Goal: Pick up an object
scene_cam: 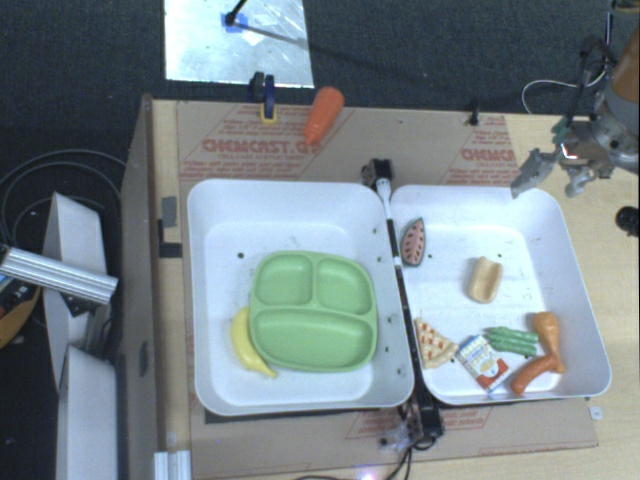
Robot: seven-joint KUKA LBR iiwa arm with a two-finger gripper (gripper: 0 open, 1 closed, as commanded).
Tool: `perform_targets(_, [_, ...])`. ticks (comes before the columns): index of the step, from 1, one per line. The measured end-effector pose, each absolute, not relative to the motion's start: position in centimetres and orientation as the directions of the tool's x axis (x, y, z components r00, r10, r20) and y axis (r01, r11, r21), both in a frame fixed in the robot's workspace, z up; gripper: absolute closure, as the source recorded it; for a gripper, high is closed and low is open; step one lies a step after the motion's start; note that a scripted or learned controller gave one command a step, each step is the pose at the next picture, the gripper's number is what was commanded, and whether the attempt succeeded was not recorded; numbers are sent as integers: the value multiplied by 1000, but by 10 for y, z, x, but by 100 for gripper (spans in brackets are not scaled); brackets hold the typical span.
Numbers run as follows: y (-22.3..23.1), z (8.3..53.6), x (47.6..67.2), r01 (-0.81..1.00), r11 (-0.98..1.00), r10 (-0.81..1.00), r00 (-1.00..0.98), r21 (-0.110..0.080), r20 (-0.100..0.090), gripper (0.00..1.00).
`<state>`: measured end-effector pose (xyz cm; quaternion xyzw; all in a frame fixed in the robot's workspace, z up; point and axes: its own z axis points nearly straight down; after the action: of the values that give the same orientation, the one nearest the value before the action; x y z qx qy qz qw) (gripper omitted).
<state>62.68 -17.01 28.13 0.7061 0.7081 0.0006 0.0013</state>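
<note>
Camera view — claw (556, 173) above right bin (572, 258)

Dark carpet floor (80, 58) — shiny metal sheet (237, 28) lying on it.

Red "CHEMCAST" lettering printed on the brown cardboard sheet (240, 146) beneath the two white bins, repeated fainter and partly cut off at the sheet's far right (485, 153) and along its near edge, small carton (481, 359) in the right bin with print too small to read
</note>
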Motion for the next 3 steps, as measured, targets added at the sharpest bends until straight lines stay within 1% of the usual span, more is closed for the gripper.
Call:
perform_targets(1, [-175, 105, 581, 1000, -1, 1000, 1, -13, 3, 0])
perform_targets(2, [-144, 84, 576, 1000, 4, 1000, -4, 1, 0, 0])
perform_targets(3, [-145, 95, 576, 1000, 4, 1000, -4, 2, 0, 100])
